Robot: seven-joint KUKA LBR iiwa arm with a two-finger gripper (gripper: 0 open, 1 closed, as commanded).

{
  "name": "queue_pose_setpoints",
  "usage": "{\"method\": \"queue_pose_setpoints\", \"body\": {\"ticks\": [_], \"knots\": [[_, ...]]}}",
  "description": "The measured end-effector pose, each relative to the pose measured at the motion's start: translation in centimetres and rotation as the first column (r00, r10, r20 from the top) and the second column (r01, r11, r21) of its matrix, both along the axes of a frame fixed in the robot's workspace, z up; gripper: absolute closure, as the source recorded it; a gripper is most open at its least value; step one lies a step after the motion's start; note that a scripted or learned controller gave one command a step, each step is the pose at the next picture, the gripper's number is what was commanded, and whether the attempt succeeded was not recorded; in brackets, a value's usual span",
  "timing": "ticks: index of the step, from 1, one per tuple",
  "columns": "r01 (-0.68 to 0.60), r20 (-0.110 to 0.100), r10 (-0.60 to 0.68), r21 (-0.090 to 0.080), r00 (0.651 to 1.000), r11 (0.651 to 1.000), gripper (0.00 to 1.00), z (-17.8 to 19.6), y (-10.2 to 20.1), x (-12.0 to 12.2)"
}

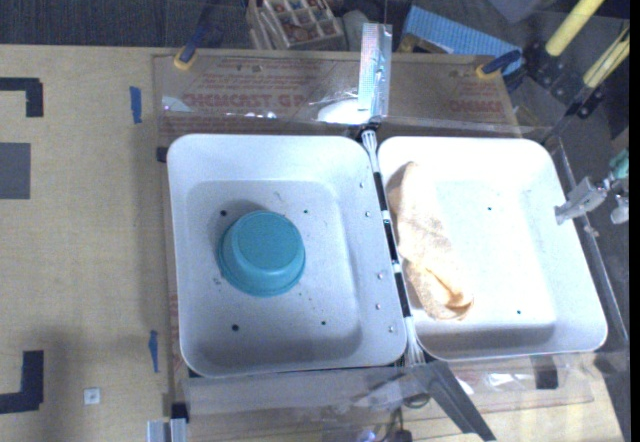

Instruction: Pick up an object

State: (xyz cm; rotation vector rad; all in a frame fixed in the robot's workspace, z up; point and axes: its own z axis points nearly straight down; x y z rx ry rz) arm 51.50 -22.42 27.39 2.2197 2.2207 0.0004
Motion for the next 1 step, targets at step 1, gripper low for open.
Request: {"method": "queue_pose_setpoints", "body": {"ticks": [1], "knots": [[-0.045,-0.001,0.045,0.001,0.999,0.999,0.0,-12.3,5.28,-0.47]]}}
